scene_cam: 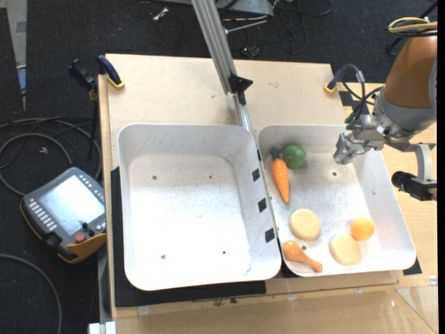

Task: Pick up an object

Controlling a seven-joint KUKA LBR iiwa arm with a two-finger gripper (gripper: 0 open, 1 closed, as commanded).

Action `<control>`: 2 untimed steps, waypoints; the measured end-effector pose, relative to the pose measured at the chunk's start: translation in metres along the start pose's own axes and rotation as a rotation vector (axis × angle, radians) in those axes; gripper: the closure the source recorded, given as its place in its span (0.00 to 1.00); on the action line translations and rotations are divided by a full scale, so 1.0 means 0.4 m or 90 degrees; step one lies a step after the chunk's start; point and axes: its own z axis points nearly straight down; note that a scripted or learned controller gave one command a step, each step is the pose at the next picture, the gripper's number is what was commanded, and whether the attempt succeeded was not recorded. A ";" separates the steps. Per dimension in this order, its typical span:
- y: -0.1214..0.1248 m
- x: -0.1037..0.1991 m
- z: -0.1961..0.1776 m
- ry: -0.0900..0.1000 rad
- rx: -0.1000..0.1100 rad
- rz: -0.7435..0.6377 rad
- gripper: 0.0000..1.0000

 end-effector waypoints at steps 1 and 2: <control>-0.044 0.145 -0.028 0.003 0.004 -0.004 1.00; -0.088 0.297 -0.021 0.003 0.005 -0.004 1.00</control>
